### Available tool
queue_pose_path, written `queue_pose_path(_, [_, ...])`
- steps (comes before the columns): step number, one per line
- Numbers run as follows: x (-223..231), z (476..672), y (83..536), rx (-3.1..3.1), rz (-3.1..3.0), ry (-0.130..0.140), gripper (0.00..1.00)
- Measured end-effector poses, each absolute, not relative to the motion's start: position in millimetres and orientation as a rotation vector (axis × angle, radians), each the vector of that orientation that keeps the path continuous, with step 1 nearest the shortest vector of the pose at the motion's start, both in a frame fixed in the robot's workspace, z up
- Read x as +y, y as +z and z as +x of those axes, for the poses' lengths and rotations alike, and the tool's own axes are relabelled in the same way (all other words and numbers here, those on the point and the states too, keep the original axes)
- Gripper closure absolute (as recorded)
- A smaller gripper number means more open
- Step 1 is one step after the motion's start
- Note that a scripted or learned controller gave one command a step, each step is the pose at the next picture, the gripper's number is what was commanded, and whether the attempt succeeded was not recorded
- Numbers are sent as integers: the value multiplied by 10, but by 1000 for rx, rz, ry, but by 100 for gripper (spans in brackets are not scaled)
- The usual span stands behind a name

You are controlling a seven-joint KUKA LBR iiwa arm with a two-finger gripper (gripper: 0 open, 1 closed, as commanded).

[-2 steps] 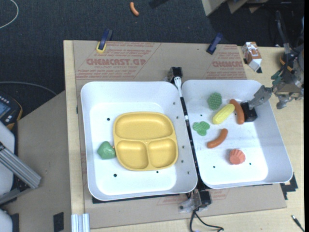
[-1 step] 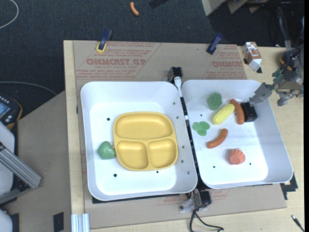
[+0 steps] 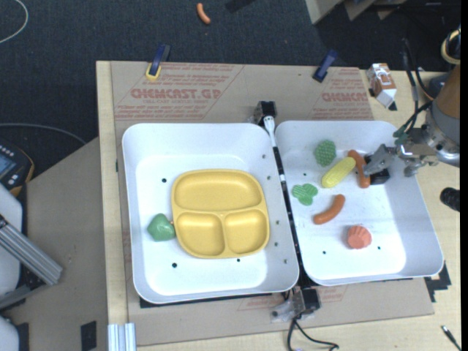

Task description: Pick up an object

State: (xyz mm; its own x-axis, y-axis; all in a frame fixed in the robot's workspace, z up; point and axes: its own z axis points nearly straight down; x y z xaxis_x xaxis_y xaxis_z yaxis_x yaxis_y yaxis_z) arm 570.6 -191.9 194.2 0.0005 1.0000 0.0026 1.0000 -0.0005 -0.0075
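Right at the tip of my gripper [image 3: 374, 168], in the right-hand bin [image 3: 409, 218], lies a small orange carrot-like piece [image 3: 360, 169], a slim toy stick lying lengthwise away from me. It looks like moulded plastic play food: I judge it light, stiff and smooth, likely to slip or roll if pinched near an end. I would take it across its narrow middle.

The dark fingertips sit against the carrot's outer side, apart from each other as far as I can make out, with nothing between them; I read the jaws as released and holding nothing.

Just beyond the carrot from the jaws, touching or nearly touching it, is a yellow corn cob [image 3: 338, 172], short, ridged and rounded, tilted on a diagonal. Further past it sits a bumpy green lump [image 3: 325, 152], and nearer the bin's inner wall a flat green leafy piece [image 3: 304, 192]. Below the jaws, towards the front of the bin, lie a curved orange sausage [image 3: 329, 209], glossy and tubular, and a ribbed pinkish-red piece [image 3: 358, 237], rounder and squat.

Well apart from the jaws, the left bin [image 3: 139, 145] holds a yellow divided plate [image 3: 219, 212] with three shallow compartments, and a green knobbly toy [image 3: 160, 227] touching its outer edge. Both bins are shallow, white, smooth plastic.
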Motion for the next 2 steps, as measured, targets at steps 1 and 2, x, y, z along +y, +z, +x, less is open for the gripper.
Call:
queue_pose_path(1, [-1911,5737,1512,-2219,-2218,4,0])
queue_pose_path(2, [-1897,5659,893,-2215,-2217,5,0])
